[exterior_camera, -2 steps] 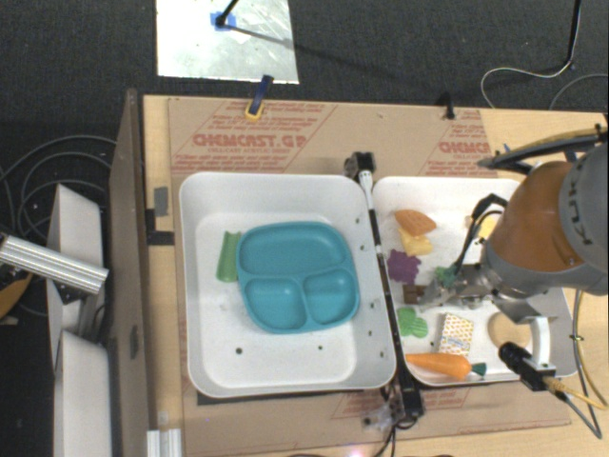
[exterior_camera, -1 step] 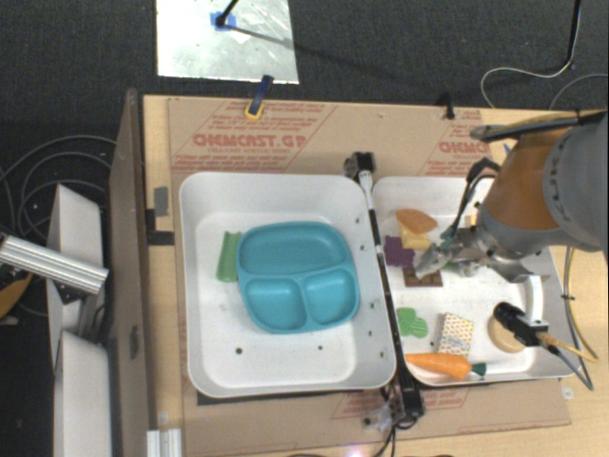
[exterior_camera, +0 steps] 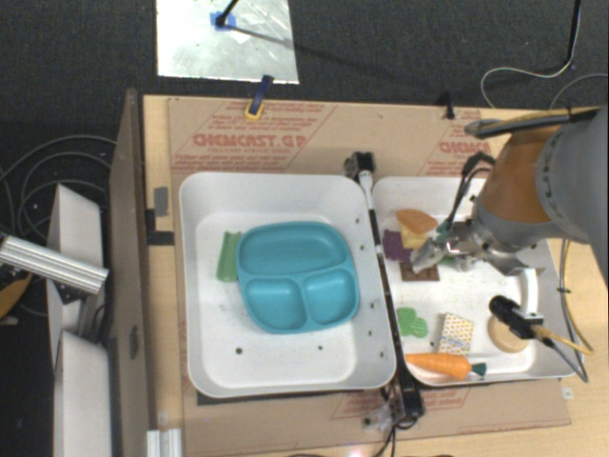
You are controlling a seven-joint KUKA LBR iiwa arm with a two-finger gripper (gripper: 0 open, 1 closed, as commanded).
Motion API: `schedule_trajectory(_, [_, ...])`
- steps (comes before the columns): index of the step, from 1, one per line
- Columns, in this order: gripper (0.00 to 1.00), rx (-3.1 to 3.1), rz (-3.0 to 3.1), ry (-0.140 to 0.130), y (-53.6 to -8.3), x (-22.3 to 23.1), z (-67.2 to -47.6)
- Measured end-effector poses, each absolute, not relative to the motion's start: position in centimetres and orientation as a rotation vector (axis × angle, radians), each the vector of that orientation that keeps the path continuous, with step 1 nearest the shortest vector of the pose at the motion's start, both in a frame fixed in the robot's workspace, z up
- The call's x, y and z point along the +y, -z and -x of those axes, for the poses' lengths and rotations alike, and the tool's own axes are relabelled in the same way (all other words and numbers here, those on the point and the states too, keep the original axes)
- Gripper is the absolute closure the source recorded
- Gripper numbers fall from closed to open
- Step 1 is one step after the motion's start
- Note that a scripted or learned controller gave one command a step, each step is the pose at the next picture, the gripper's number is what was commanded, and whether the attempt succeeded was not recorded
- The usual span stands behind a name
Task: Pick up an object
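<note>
The grey arm is reaching in from the right and is hanging its pincer (exterior_camera: 436, 252) low over the right bin (exterior_camera: 542, 374), just above a dark brown flat piece (exterior_camera: 420, 271), probably because this piece is the object to pick. I cannot tell if the pincer is wide, narrow or holding something. Beside it are lying an orange-tan rounded piece (exterior_camera: 417, 223) and a small purple piece (exterior_camera: 393, 245). Nearer the front a green lumpy toy (exterior_camera: 412, 323), a patterned small box (exterior_camera: 455, 332), a smooth carrot (exterior_camera: 440, 364) and a tan disc (exterior_camera: 509, 337) are resting, well apart from the pincer. The left bin (exterior_camera: 205, 255) is carrying a blue plastic tray (exterior_camera: 297, 275) with three compartments, and a green strip (exterior_camera: 227, 256) is touching its left side.
</note>
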State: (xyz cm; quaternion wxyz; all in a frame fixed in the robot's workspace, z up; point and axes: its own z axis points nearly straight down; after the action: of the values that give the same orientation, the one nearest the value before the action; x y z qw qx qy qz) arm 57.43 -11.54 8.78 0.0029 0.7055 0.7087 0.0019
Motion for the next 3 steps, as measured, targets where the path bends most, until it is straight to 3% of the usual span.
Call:
schedule_trajectory(1, [1.00,2.222,-2.210,-0.018,-10.1,-11.3,-57.7])
schedule_trajectory(2, [0.00,2.223,-2.211,-0.017,-10.0,-11.3,-57.6])
schedule_trajectory(3, [0.00,2.225,-2.215,-0.013,-8.9,-12.3,-58.8])
